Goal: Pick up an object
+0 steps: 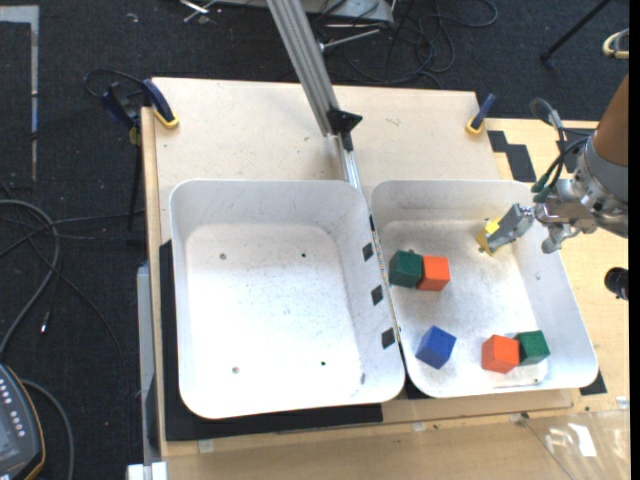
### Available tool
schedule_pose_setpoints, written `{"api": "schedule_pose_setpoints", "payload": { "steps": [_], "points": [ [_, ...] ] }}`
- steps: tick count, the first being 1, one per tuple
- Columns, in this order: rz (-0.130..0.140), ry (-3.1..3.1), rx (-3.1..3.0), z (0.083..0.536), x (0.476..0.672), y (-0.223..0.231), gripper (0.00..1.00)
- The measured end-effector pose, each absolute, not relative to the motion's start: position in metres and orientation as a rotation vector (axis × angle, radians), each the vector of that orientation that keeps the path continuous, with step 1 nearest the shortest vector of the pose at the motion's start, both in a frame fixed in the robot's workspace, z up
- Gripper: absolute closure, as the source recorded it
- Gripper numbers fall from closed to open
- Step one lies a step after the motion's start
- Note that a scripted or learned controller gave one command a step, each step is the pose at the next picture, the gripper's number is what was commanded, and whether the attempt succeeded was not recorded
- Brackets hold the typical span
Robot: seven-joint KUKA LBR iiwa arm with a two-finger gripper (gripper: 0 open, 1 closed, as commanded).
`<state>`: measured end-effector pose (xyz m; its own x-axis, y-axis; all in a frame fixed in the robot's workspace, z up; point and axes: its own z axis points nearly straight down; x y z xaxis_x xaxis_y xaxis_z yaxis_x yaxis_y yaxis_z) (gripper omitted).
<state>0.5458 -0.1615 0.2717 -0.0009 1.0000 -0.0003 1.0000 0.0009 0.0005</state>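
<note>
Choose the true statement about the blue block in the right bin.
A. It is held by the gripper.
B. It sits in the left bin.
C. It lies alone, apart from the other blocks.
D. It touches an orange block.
C: the blue block lies by itself in the right bin, with bare floor between it and both orange-and-green pairs.

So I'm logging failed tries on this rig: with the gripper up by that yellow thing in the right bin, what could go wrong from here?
1. The yellow piece is small and sits at the gripper tip near the right bin's far wall; it could slip out or get nudged away.
2. The green block touches an orange block, so a grasp there may shove both.
</note>
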Motion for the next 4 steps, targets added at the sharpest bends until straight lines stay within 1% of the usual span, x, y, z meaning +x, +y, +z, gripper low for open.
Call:
{"api": "schedule_pose_setpoints", "payload": {
  "steps": [1,2,3,4],
  "points": [
    [0.0,2.213,2.222,0.303,0.518,-0.203,0.0],
    [-0.005,2.231,2.221,0.15,0.579,-0.172,0.0],
    [0.003,2.212,2.207,0.127,0.582,-0.113,0.0],
    [0.001,2.203,2.215,0.137,0.581,-0.118,1.0]
  ]
}}
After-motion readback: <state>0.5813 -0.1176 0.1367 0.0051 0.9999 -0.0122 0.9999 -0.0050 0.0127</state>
